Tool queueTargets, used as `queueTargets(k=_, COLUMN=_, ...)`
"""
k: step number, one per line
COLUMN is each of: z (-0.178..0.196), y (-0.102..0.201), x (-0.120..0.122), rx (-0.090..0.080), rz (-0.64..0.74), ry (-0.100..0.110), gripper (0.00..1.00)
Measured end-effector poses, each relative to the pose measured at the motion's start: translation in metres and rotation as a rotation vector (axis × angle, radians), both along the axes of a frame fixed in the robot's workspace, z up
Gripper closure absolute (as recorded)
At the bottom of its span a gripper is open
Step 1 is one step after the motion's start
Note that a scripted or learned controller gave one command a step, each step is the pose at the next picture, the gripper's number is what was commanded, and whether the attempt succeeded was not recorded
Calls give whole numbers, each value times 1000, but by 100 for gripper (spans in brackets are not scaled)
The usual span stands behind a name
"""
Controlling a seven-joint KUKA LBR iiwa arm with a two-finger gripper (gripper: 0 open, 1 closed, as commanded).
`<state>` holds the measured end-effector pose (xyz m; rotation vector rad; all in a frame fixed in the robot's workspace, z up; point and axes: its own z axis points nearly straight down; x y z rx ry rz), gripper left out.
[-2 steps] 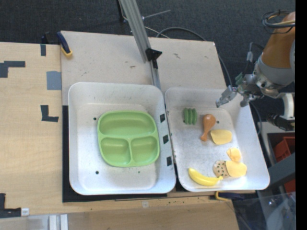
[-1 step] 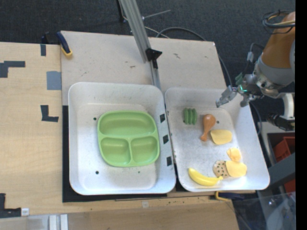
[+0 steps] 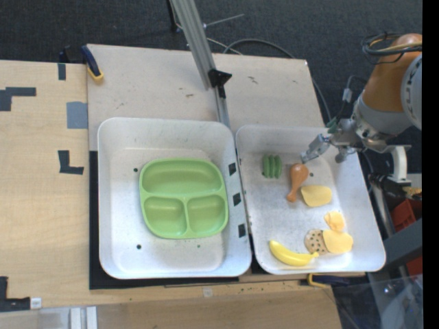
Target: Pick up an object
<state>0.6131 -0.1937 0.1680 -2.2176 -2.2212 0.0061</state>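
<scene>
The right bin [image 3: 357, 184] holds several toy foods: a green bean bundle [image 3: 271, 166], an orange-brown drumstick [image 3: 296, 180], a pale yellow slice [image 3: 316, 196], a small yellow piece [image 3: 335, 220], a speckled cookie [image 3: 315, 240] against another yellow piece [image 3: 339, 242], and a banana [image 3: 289, 254]. My gripper [image 3: 327, 151] hangs over the bin's upper right part, just up and right of the drumstick. Its fingers [image 3: 314, 148] are spread open, and nothing sits between them.
The left bin [image 3: 116, 184] carries a green divided plate [image 3: 184, 197]. A metal rail [image 3: 199, 40] slants down to the seam between the bins. Cables lie on the bench behind the right bin. A blue and yellow clamp [image 3: 92, 64] sits at the far left corner.
</scene>
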Motion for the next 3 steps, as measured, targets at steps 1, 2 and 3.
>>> queueTargets(k=1, z=-44, y=2, x=-1, rx=0, rz=0, ry=1, gripper=0)
queueTargets(k=2, z=-82, y=3, x=-2, rx=-1, rz=1, ry=-2, gripper=0)
queueTargets(k=3, z=-70, y=4, x=-1, rx=0, rz=2, ry=-2, gripper=100)
